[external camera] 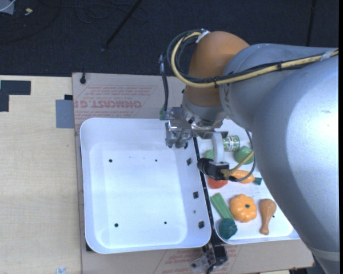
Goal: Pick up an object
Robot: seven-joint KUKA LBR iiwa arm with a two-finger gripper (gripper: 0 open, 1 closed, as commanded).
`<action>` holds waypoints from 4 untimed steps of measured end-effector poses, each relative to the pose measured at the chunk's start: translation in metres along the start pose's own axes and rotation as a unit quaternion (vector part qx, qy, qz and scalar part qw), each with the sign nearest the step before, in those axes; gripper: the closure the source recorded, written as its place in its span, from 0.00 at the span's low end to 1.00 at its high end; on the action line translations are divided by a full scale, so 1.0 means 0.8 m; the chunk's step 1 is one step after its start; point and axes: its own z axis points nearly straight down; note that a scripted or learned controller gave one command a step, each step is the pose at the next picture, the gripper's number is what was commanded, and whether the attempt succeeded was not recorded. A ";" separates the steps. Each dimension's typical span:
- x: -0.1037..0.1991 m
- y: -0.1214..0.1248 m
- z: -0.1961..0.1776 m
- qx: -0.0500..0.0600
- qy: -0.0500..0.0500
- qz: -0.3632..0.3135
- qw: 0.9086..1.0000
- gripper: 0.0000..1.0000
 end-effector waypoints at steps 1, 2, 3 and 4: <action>0.052 0.029 -0.208 -0.008 0.002 0.000 1.000 1.00; 0.123 0.026 -0.218 0.000 0.000 0.000 1.000 1.00; 0.202 0.003 -0.215 0.002 0.000 0.000 1.000 1.00; 0.199 0.027 -0.299 -0.002 0.000 0.000 1.000 1.00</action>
